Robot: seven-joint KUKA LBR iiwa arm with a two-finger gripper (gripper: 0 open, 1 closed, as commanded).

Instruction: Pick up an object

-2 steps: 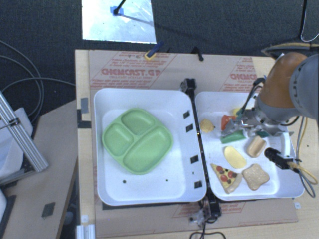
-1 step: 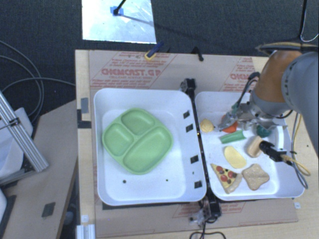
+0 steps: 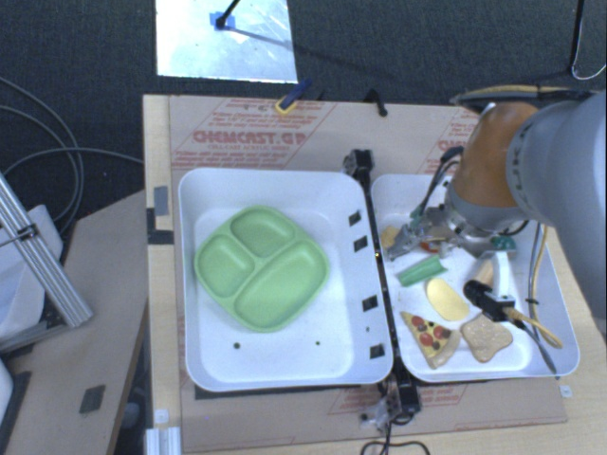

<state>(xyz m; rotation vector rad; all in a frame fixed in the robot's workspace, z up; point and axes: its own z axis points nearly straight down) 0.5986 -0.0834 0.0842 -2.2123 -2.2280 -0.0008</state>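
My gripper (image 3: 406, 241) is low in the right bin (image 3: 560, 341), near its upper left part, with the grey arm reaching in from the right. A small red piece (image 3: 434, 246) lies just beside it, and a pale orange piece (image 3: 388, 236) sits at its left by the bin wall. Just below the gripper lies a green stick (image 3: 420, 271). Further toward the front are a yellow oval slice (image 3: 446, 299), a toy pizza slice (image 3: 429, 336) and a toast slice (image 3: 486, 339). Nothing is visibly held.
The left bin (image 3: 218, 354) holds a green divided plate (image 3: 262, 267). A black divider with clips (image 3: 372, 273) runs between the bins. Cables and a metal frame lie off the bench to the left.
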